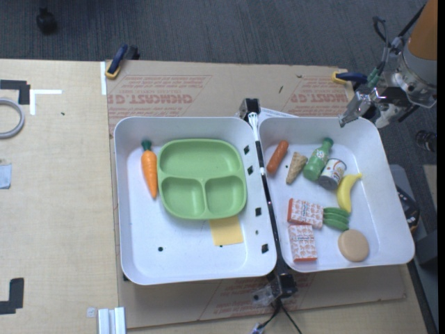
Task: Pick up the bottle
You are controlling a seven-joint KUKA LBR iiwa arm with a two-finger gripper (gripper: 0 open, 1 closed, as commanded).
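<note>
Bottle [318, 159] lies near the right bin's [389, 207] far edge, small, light, hard and slippery, best pinched across its middle by the spread-apart, empty gripper [359, 110].

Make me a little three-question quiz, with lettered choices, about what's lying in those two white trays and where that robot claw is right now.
1. Where does the green bottle lie?
A. in the right bin, beside the small can
B. on the green plate
C. on the cardboard outside the bins

2. How many things rest in the left bin?
A. one
B. three
C. six

3. Where is the gripper relative to the bottle?
A. clamped round it
B. apart from it, over the right bin's far corner
C. over the left bin

Answers:
1 A: the bottle lies tilted against the can in the right bin.
2 B: a carrot, the divided green plate and a yellow slice.
3 B: the gripper sits up and right of the bottle, with nothing between its fingers.
</note>
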